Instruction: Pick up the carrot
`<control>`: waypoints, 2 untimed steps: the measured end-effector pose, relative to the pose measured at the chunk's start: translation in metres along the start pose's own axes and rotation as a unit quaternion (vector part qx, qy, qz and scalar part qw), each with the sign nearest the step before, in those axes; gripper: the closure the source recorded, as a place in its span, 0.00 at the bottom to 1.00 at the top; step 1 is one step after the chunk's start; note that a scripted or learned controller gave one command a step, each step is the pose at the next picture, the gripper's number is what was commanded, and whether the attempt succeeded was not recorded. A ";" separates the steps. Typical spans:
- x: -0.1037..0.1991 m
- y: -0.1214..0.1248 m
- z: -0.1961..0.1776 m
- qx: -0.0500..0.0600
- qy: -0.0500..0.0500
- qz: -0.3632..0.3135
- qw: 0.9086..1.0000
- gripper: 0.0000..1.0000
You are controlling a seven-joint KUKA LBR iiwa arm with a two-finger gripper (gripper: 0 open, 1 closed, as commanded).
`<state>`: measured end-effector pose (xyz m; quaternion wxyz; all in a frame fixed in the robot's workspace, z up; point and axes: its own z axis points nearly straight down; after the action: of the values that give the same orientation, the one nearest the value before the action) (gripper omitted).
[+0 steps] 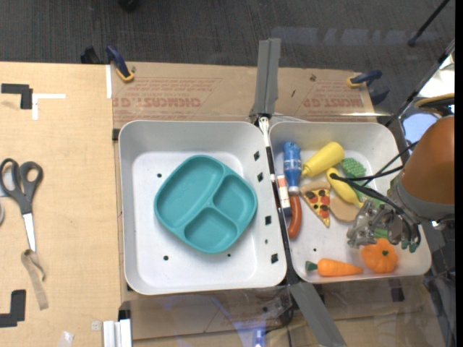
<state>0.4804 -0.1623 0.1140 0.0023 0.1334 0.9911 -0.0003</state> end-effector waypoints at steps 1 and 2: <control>0.000 0.000 0.000 0.000 0.000 0.000 1.000 0.00; 0.009 0.058 0.013 0.006 -0.019 -0.047 0.999 0.00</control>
<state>0.4871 -0.1045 0.1008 0.0201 0.0862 0.9960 -0.0089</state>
